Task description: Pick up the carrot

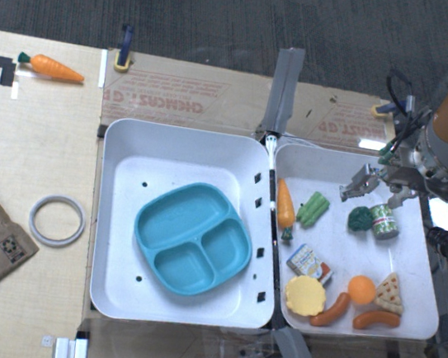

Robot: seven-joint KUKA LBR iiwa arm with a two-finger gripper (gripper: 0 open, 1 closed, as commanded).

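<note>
Orange carrot point(285, 205) lies in right bin point(429, 284), against its left wall, long axis roughly along that wall. Gripper point(379, 187) hovers near the bin's far right side, fingers spread, holding nothing; carrot lies to its left, slightly nearer the camera. Second carrot point(51, 67) on the bench outside. Two sausages point(354, 312), one blue tray point(193, 238).

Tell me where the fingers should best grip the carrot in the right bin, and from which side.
Probably the thick orange middle of the carrot, from above. It lies flat against the bin's left wall, so the fingers should close across its width.
</note>
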